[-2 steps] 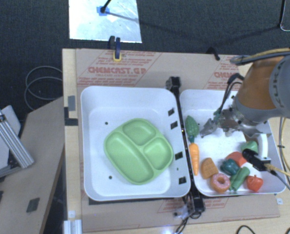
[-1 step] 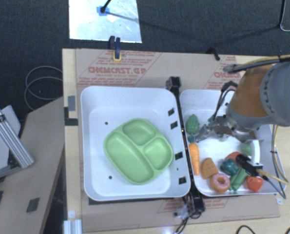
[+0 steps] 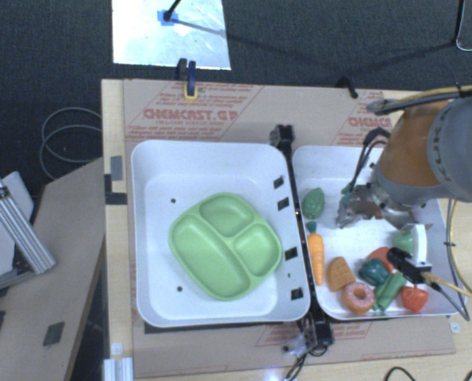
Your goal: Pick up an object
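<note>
Camera view: your gripper [image 3: 348,215] is hovering low in the right bin [image 3: 331,161]; can't tell its grip state. Toy food, carrot [image 3: 316,254] included, is lying nearby. Next you're needing a descent onto one piece.

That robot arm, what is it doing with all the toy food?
The grey and orange arm reaches in over the right bin, where toy food lies: a carrot, a doughnut, a tomato and some green vegetables. Its gripper hangs above the middle of that bin, near a dark green piece, with nothing visibly held. The left bin holds a green divided plate, which has no food on it.
</note>
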